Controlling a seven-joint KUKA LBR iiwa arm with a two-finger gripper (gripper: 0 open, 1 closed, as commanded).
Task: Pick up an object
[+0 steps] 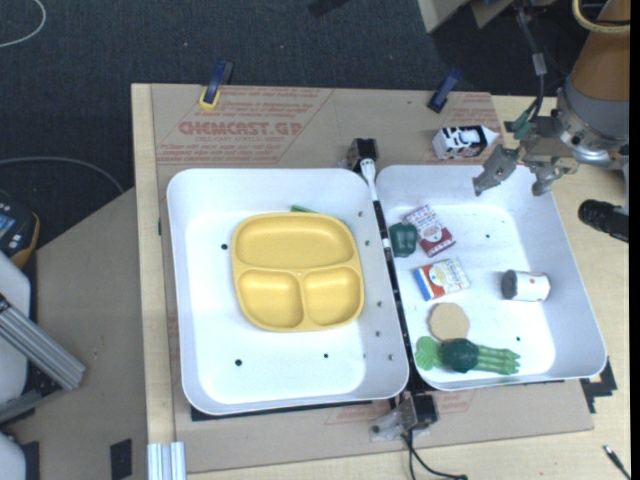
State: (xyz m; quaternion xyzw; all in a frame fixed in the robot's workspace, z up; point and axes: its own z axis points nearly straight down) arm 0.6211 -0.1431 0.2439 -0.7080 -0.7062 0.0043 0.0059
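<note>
Gripper poised over the right bin, nothing picked up yet.

Nearest the camera, well below the two-finger gripper [519, 172], a green plastic leafy toy [467, 356] lies with its long axis sideways, leafy end pointing right; a small white-and-black cylinder [526, 286] lies closer, also sideways. The gripper's fingers [492, 176] are spread and hold nothing above the white right bin [578, 298]; the grasp remains undone.

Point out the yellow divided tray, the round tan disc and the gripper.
yellow divided tray [297, 269]: camera view, on its central divider ridge.
round tan disc [449, 321]: camera view, middle of its flat face.
gripper [520, 171]: camera view, between its fingertips.
</note>
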